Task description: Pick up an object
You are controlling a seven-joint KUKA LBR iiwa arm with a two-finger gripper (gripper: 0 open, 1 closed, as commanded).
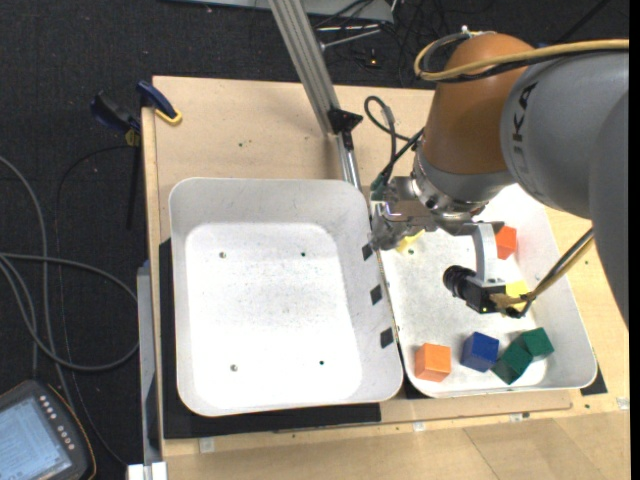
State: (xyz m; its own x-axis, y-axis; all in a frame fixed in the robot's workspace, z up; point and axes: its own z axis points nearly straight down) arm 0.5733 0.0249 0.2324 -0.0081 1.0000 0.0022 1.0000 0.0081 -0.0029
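Note:
My gripper [392, 230] hangs low over the left edge of the right bin [566, 268], close to the wall it shares with the left bin. A small bit of yellow [408, 247] peeks out just beneath it; I cannot tell whether it is held. Loose blocks lie along the right bin's near side: an orange block [433, 361], a blue block [480, 351] and two green blocks [536, 343] [511, 367]. Another orange block [506, 241] sits farther back, right of the wrist.
The left bin [190, 268] stands beside the right one on the wooden bench [250, 128]. A slanted metal pole [305, 58] rises behind the bins. The arm's bulk covers the far part of the right bin.

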